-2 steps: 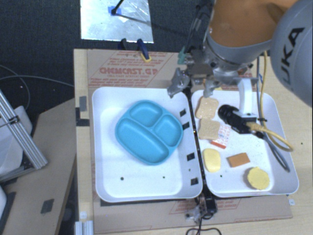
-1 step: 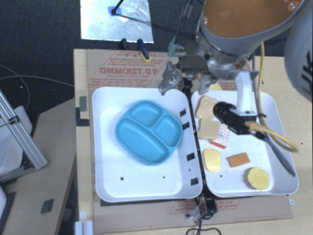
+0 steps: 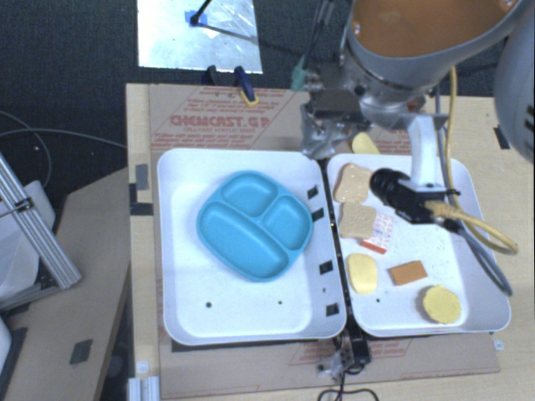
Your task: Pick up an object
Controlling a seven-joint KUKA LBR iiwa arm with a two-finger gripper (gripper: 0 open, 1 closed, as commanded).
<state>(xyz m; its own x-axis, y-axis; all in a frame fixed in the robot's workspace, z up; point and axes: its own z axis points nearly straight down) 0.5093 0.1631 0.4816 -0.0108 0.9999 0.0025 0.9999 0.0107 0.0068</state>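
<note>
The gripper (image 3: pixel 322 144) hangs over the far rim where the two bins meet. Its tip is lost in shadow, so I cannot tell whether it is released or clenched. The pickable things lie in the right bin (image 3: pixel 401 312):

- a yellow lump (image 3: pixel 364 144) just right of the gripper
- a toast slice (image 3: pixel 353 182), with a second slice (image 3: pixel 358 220) on its near side
- perhaps a small packet (image 3: pixel 380 234)
- nearer, a yellow oval (image 3: pixel 362 272), an orange square (image 3: pixel 407 272) and a yellow disc (image 3: pixel 441 305)

A blue divided plate (image 3: pixel 253 224) lies in the left bin (image 3: pixel 192 303).

Grey arm (image 3: pixel 512 73) entering from the right, orange band (image 3: pixel 418 11) above the wrist, end effector (image 3: pixel 321 143) pointing downward
</note>
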